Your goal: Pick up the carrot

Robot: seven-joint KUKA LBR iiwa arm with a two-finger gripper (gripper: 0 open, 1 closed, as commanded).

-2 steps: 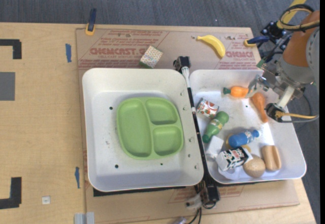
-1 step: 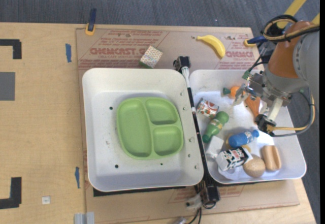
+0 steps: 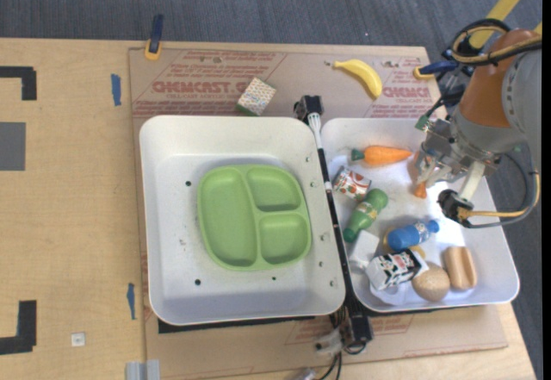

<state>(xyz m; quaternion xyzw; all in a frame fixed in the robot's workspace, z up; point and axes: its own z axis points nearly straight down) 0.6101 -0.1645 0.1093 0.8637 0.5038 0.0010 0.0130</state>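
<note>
Nothing lifted yet | carrot lying in right bin | jaws just beside it, spread unclear, can't tell

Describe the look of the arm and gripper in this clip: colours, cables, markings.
The arm is grey with an orange band above the wrist. Black and yellow cables loop near its top, and another cable trails lower down. The gripper is grey metal with an orange tip.

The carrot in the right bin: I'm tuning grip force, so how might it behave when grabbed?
The carrot looks like smooth moulded plastic, so probably stiff, light and somewhat slippery. Its rounded, tapered shape lying on its side suggests it may roll or swivel if the claw nudges it off-centre.
</note>
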